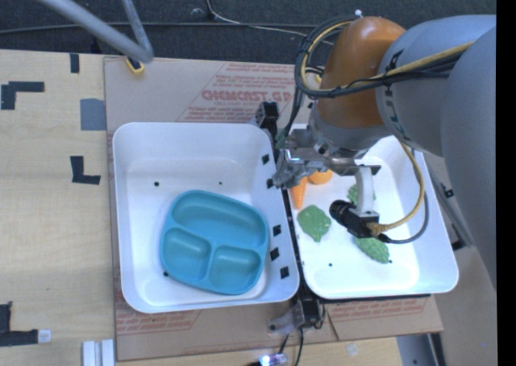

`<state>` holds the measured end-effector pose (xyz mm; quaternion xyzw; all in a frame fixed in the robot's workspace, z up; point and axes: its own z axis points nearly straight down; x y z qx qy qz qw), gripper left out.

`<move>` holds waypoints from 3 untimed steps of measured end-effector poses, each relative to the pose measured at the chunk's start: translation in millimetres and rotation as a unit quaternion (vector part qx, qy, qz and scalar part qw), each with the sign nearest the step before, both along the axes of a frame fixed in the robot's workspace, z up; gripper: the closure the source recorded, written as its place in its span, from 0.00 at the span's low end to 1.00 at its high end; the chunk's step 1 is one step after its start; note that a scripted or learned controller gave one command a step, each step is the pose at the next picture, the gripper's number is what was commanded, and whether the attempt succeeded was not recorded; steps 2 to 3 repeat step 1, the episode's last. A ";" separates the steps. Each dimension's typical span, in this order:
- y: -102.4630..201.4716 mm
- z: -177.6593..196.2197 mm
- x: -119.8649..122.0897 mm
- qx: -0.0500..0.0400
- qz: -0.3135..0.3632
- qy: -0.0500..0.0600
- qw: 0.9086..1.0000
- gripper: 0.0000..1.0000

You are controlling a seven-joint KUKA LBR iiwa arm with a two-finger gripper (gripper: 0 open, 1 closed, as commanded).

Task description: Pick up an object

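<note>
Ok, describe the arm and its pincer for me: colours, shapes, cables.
The arm is bulky, rounded and grey, with a glossy orange band above the wrist. Black and yellow cables loop around that band, and another cable curves down beside the wrist. The pincer is a compact metallic grey and black assembly.

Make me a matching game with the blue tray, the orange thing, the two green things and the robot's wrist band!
Things:
1. divided tray
2. green pieces
3. small orange piece
4. wrist band

Matches:
A. orange, above the right bin
B. blue, in the left bin
C. in the right bin, beside the black part
D. by the right bin's left wall

Pairs: 1-B, 2-C, 3-D, 4-A
</note>
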<state>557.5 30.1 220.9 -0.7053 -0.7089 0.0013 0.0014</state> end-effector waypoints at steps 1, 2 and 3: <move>59.6 -5.5 -13.4 0.000 0.001 0.000 1.000 1.00; 59.6 -5.5 -13.4 0.000 0.001 0.000 1.000 1.00; 59.6 -5.5 -13.4 0.000 0.001 0.000 1.000 1.00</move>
